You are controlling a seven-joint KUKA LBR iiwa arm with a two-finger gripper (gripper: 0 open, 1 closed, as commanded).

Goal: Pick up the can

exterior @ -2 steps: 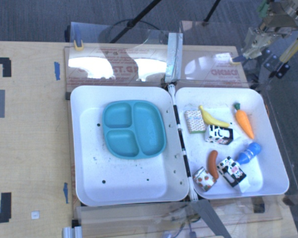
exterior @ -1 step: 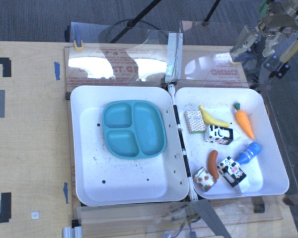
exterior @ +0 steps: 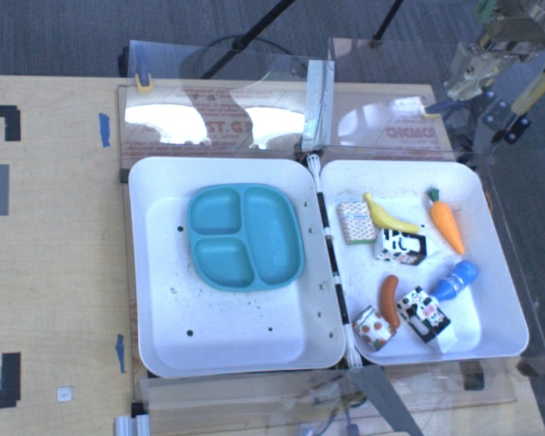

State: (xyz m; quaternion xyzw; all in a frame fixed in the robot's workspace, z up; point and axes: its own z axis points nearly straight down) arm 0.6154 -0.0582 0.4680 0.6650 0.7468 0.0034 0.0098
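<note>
can (exterior: 375, 328): tipped on its side in right bin's near-left corner, beside sausage (exterior: 390, 300); jaws' state cannot be told.

My view is bright and evenly lit from above, a touch bluish. Strong white glare sits on the clear panels (exterior: 209, 121) behind the bins. Shadows in the left bin (exterior: 154, 243) and right bin (exterior: 490, 271) are soft and short. Focus is mildly soft, grainy throughout

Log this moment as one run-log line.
gripper: top right, outside the bins | can: right bin, front left, beside sausage | teal plate: left bin | pick: not begun
</note>
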